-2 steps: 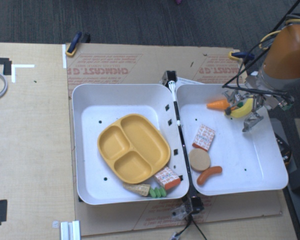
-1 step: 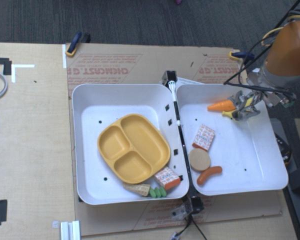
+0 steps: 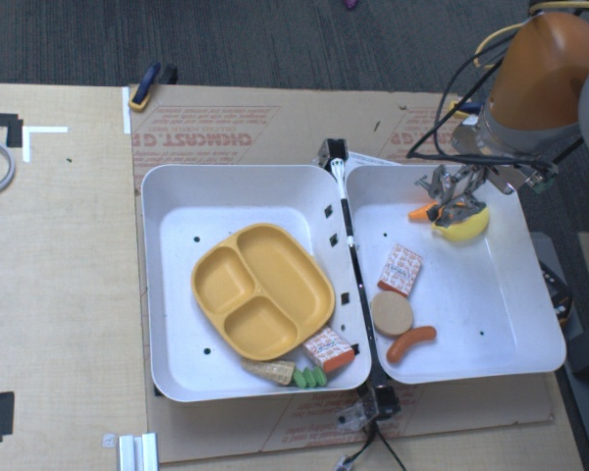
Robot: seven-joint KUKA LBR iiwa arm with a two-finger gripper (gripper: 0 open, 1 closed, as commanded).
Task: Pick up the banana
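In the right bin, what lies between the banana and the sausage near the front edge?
In the camera view, bare white bin floor separates the banana from the sausage.

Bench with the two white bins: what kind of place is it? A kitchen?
Probably a robot lab, not a kitchen. A robot arm reaches over white bins of what look like toy foods, such as a banana and a sausage, on cardboard taped to a bench.

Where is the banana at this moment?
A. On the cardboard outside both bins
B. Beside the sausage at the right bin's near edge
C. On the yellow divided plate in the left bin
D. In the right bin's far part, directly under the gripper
D: the banana lies in the right bin, under the gripper.
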